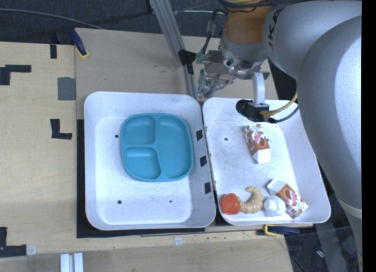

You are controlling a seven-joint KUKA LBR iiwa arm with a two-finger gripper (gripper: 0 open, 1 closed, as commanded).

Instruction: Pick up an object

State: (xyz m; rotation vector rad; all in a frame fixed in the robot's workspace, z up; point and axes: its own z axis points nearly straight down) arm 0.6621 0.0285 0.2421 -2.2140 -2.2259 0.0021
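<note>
The gripper (207,86) hangs at the far rim of the bins, right over the seam where the left bin (94,147) and the right bin (305,153) meet. Whether it is open or closed I cannot tell — it is small, dark and lost against the metal post (167,21) just beside it. Nothing shows under it.

Everything worth picking lies nearer the camera than the gripper, in the right bin. Closest to it is a small carton (257,143) with red and white print, lying on its side a little below and to the right. Well beyond that, in the near corner, a cluster sits packed together: a red tomato-like piece (230,204), a tan croissant (254,200) touching it, a pale lump (271,207) (too blurred to name) and a second carton (288,199) tilted against the bin wall. To the gripper's other side, in the left bin, lies a blue divided plate (157,147).

The task looks barely begun; my guess is the gripper has yet to settle on a target.

What could go wrong from here:
- Coming straight down would land it on the two rims, not on any object.
- In the corner cluster, it could nudge one piece while closing on its neighbour, or catch the wall.
- The lone carton is the cleaner target, though it may slide on the smooth floor if approached off-centre.
</note>
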